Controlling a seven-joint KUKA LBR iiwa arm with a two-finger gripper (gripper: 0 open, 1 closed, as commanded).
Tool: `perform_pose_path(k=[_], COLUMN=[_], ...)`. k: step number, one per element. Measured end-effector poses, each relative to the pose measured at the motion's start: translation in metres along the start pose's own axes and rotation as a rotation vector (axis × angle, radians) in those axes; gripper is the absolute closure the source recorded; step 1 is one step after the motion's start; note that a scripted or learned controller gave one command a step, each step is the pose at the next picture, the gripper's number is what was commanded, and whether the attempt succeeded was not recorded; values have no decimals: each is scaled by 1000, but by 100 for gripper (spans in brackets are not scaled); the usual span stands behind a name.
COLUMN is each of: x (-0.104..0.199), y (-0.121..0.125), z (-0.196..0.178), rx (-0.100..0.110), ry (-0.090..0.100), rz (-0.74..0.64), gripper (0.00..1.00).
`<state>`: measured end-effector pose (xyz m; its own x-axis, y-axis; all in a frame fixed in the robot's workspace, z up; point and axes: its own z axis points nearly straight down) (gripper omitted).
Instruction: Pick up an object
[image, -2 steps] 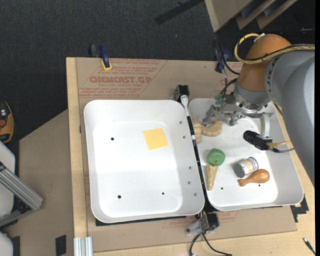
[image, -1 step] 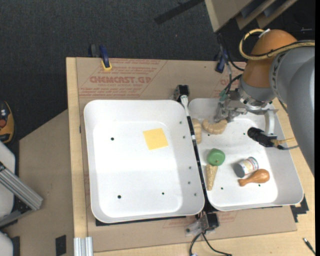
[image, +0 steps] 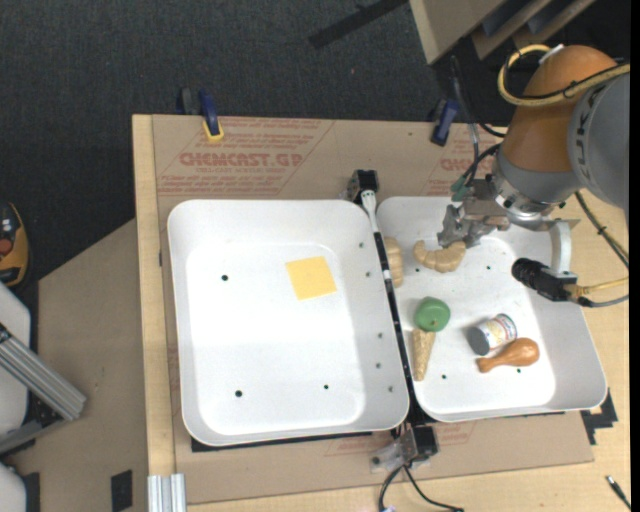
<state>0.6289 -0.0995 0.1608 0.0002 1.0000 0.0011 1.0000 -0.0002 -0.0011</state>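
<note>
Four items lie near the gripper (image: 455, 232), croissant (image: 441, 259) closest.

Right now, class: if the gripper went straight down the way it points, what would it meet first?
The gripper points down into the right bin, just above the tan croissant-shaped piece. It would probably touch that piece first, though depth is hard to judge from this slanted view.

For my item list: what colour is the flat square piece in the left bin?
Yellow; the flat square piece shows clearly in the camera view.

Left bin (image: 200, 330) open; right bin (image: 570, 385) cluttered.
</note>
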Motion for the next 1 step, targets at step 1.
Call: perform_pose_path(k=[1], x=[66], y=[21], z=[-51], rx=[-8], ry=[-1], rz=[-6], gripper=[100])
